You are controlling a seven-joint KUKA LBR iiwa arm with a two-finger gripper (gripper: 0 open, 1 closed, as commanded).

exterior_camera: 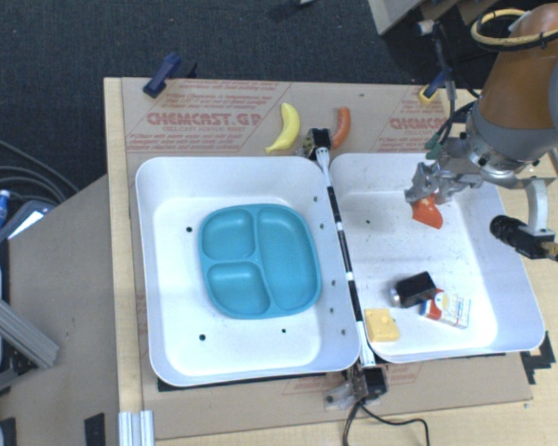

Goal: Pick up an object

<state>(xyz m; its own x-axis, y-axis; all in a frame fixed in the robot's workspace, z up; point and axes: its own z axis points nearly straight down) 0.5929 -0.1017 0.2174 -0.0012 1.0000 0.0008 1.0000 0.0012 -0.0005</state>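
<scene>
Cheese wedge, black block and small carton: near end of right bin, untouched. Blue tray: left bin. Farther back, red object: under gripper; finger state unclear, lift apparently pending.

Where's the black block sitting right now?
The black block lies in the right bin, toward its near edge, between the yellow piece and the small white box.
</scene>
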